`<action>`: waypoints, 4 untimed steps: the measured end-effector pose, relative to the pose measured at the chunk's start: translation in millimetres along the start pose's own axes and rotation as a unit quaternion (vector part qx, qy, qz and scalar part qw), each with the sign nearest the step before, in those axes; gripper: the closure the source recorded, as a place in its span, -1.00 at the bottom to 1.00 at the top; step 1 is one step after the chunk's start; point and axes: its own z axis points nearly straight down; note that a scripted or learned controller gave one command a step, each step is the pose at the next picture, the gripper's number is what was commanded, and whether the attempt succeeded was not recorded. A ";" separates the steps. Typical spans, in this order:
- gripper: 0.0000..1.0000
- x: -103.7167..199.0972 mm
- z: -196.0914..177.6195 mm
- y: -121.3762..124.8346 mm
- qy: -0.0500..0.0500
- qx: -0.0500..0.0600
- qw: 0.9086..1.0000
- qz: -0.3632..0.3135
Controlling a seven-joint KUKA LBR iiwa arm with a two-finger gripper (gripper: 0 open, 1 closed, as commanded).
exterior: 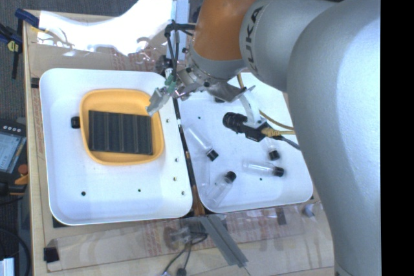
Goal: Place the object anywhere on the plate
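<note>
A yellow plate with a dark ribbed insert lies in the left bin. My gripper hangs over the plate's upper right rim, close to the divide between the bins. It is shut on a small clear tube that slants down and to the left from the fingertips, just above the rim. The arm's orange band and grey body cover the upper right of the view.
Several clear tubes with black caps lie in the right bin: one by the divide, one at the right, one near the front. A small black piece sits left of the plate.
</note>
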 end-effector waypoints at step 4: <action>-1.00 -0.1 0.0 0.0 0.000 0.000 1.000 0.000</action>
